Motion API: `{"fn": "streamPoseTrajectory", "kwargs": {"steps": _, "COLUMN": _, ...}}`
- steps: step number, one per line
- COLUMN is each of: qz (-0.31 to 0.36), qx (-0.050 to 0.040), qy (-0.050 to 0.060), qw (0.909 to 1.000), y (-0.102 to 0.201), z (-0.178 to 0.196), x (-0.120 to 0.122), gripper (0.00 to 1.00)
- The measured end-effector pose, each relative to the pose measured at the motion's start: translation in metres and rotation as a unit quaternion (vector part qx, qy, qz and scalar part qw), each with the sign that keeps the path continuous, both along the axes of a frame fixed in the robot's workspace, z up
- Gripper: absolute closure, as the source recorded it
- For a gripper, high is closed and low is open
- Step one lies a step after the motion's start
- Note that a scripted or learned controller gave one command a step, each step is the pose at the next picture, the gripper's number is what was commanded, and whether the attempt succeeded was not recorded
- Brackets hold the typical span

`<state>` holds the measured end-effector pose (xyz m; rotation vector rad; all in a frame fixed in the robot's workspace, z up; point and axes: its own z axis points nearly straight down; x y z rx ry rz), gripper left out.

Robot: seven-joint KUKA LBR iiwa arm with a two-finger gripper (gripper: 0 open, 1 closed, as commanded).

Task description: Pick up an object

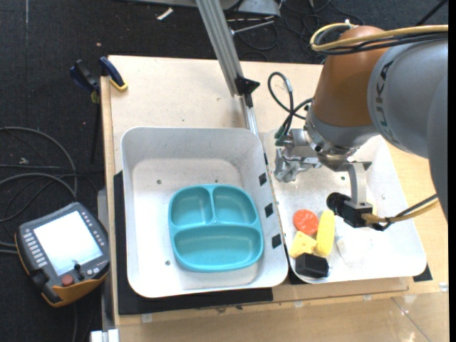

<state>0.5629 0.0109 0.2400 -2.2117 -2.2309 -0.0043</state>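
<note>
Risk: the targets are bunched in the right bin's (399, 191) near-left corner, so we'd likely clip a neighbour or the bin wall on descent. There: orange round piece (306, 221), yellow corn cob (325, 234), yellow wedge (302, 245), black block (311, 265), all touching or just beside each other. Gripper (288, 164) hangs over that bin's far-left edge, wrist angled down. Can't tell if it's open or clenched. Left bin (142, 155) holds a teal divided plate (214, 226).
</note>
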Motion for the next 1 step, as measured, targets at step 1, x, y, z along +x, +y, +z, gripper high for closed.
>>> {"fn": "streamPoseTrajectory", "kwargs": {"steps": 1, "qz": 0.000, "qx": -0.0002, "qy": 0.002, "qw": 1.0000, "y": 0.0525, "z": -0.0123, "x": -0.0039, "gripper": 1.00}}
